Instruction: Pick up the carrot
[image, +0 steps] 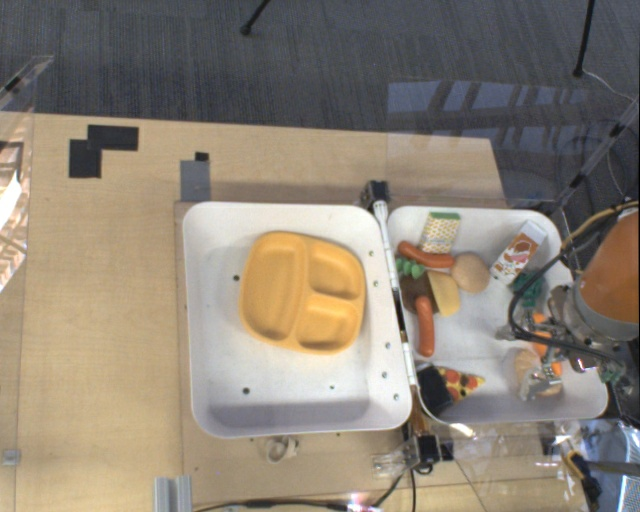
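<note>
The carrot lies near the right side of the right bin. It shows as a short orange length with a green top pointing toward the back, partly covered by the arm's black cables. The grey arm with its orange band reaches in from the right, above the bin's right edge. My gripper hangs low by the bin's front right corner, a little in front of the carrot and beside a beige bread-like piece. A small orange bit shows at the gripper; I cannot tell what it is.
The right bin also holds a green-topped packet, two sausages, a beige ball, a red-and-white box and a pizza slice. The left bin holds a yellow divided plate.
</note>
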